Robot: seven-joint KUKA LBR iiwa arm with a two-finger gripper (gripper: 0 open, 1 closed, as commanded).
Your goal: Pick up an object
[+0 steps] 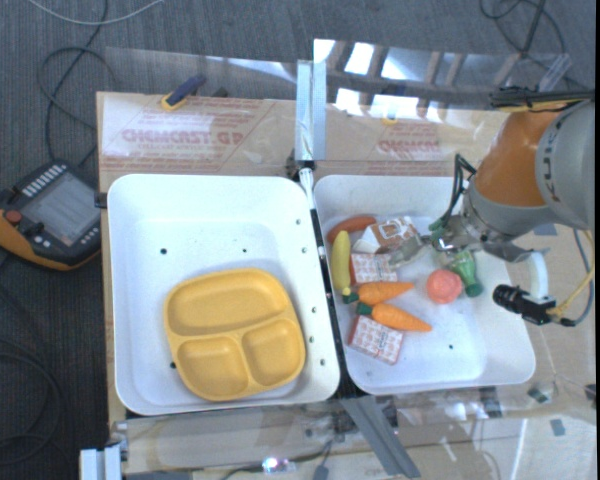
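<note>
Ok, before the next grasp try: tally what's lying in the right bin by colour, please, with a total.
Orange: 2, carrots
Yellow: 1, banana-like piece
Red: 2, sausage-like piece and round tomato-like piece
Green: 1, small piece by the gripper
Printed red-and-white packets: 3
Total: 9

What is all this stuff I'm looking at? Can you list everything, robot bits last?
Bins: two, white, side by side on the bench.
Tray: one, yellow, three compartments, in left bin.
Carrots: two, orange, right bin, middle.
Banana: one, yellow, right bin, left edge.
Sausage: one, red, right bin, top left.
Tomato: one, red, right bin.
Packets: several, red and white, among the food.
Pendant: one, orange and grey, on the floor at left.
Arm: one, grey and orange, from the right.
Claw: one, above right bin.
</note>
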